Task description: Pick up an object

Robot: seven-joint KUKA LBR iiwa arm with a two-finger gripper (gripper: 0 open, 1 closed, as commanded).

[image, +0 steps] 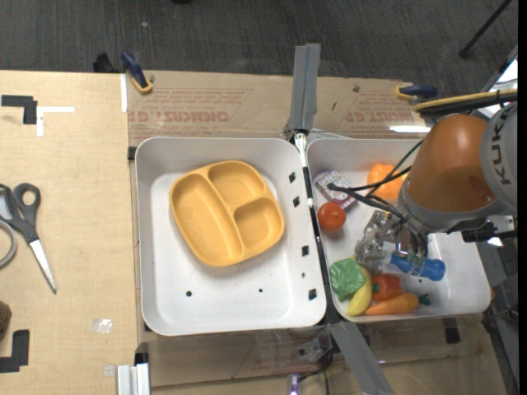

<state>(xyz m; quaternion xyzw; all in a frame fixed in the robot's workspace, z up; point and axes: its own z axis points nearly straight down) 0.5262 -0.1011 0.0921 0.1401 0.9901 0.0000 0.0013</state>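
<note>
My gripper (375, 249) hangs low inside the right bin (461, 303), just above its toys. A green leafy toy (347, 276) and a yellow banana (359, 300) lie right below it. To their right are a red piece (385, 285) and an orange carrot (394, 305). A blue piece (420, 266) sits next to the gripper's right side. A red tomato (332, 216) rests to the gripper's upper left, and an orange fruit (384, 179) lies farther back. I see nothing between the fingers.
The left bin (156, 245) holds a yellow divided plate (226, 212). A small purple-and-white packet (333, 183) lies at the back of the right bin. Scissors (29, 229) rest on the wooden bench at far left. The arm's orange band (449, 175) covers the right bin's back.
</note>
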